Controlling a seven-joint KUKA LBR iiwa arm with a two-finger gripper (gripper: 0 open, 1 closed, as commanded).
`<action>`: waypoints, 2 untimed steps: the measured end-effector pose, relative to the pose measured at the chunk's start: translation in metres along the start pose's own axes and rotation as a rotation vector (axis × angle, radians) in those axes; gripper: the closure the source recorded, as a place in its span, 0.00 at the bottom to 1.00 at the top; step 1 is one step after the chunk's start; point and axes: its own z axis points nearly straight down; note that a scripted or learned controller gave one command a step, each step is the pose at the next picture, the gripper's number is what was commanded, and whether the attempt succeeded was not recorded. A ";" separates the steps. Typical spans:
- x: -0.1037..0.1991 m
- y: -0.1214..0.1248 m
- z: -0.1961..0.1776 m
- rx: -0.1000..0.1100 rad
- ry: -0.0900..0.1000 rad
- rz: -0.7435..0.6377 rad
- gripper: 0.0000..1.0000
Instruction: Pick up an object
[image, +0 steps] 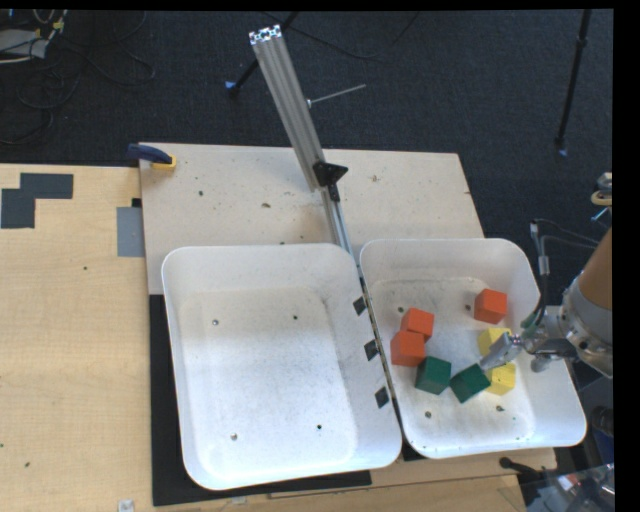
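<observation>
The right bin (450, 262) holds several small blocks. An orange cube (491, 305) lies near its far right side, and two more orange cubes (417, 322) (407, 348) sit close together by the left wall. Two green cubes (433, 375) (469, 382) lie side by side at the middle front. One yellow block (492, 340) and another yellow block (503, 378) lie just right of them. My gripper (497, 358) reaches in low over the right rim, its tip between the two yellow blocks and beside the right green cube. Part of the yellow blocks is hidden by it.
The left bin (200, 300) adjoins the right one, with black clips (372, 348) along the shared wall. A slanted aluminium bar (295, 110) rises behind the bins. A blue and yellow clamp (152, 155) lies at the board's far left corner.
</observation>
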 end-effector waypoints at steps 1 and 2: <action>-0.002 0.003 0.059 -0.009 0.001 0.001 0.00; -0.004 0.008 0.063 -0.025 -0.007 -0.001 0.00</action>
